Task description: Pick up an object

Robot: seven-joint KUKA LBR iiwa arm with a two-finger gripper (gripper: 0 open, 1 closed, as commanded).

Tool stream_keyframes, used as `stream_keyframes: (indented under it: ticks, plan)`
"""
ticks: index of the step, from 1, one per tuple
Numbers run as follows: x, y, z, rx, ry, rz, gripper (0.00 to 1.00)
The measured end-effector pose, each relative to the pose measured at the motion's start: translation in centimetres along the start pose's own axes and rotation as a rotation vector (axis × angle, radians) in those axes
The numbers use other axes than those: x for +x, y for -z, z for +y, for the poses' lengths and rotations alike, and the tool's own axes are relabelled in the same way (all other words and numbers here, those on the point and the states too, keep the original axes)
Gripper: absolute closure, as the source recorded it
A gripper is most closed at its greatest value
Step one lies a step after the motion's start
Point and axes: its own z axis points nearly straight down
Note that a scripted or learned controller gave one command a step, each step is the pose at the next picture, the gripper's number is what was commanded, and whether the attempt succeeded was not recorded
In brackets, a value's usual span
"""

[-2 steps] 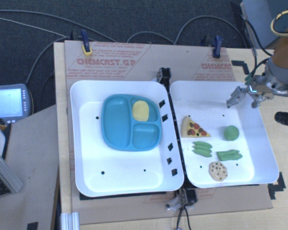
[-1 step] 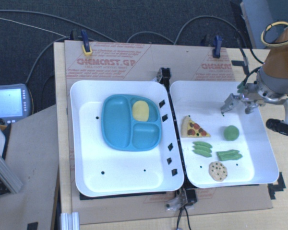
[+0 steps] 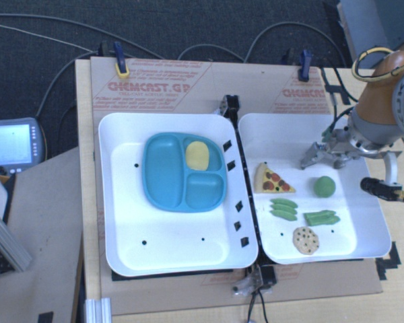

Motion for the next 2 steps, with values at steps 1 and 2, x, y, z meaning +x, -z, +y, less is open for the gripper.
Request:
stream_keyframes:
  ticks: [1,2]
  plan:
    - [0.0,1.0,0.1,-0.001,0.001,0.001,1.0]
    - [0.3,5.4,0.9,-0.009,0.002,-0.004,1.0]
